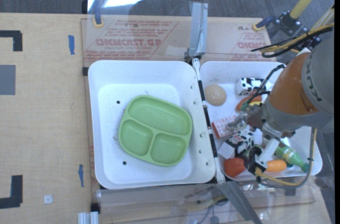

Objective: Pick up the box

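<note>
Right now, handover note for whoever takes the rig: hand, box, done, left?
Hand: low in the right bin, among the clutter; grip hidden by the wrist.
Box: red and white, lying on the right bin's floor beside the hand, not lifted.
Left bin: holds the green divided plate.
Done: arm reached in over the right bin.
Left: grasp and lift the box.

You look down at a slant from one fixed camera above the bench (42, 111), taking in both white bins (101, 111) side by side.
</note>
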You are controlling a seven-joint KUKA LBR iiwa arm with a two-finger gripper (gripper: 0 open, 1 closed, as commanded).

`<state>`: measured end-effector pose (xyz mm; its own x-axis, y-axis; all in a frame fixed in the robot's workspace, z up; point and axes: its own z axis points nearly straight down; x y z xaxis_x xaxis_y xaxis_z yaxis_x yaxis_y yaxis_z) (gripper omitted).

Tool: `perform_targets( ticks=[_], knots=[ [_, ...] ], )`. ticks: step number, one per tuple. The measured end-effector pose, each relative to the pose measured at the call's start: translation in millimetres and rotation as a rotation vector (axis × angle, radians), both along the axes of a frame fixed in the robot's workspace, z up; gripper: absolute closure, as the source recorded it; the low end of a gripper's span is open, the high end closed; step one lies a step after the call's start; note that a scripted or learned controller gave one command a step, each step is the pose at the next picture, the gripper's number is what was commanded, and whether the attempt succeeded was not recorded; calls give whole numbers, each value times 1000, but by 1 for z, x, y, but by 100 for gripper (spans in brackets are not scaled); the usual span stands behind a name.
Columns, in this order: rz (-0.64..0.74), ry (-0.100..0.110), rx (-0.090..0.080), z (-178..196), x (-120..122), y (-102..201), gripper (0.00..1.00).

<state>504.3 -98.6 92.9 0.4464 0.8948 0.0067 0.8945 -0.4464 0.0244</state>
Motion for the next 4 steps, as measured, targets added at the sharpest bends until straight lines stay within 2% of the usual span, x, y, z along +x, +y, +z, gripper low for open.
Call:
perform_targets(
  ticks=[1, 2, 3, 4],
  knots=[
    [-73, 10, 3, -1, 72, -1, 0],
    [-69, 4, 5, 11, 75, 2, 100],
    [11, 25, 3, 34, 71, -16, 100],
    [13, 25, 2, 44, 71, -15, 100]
  ],
)
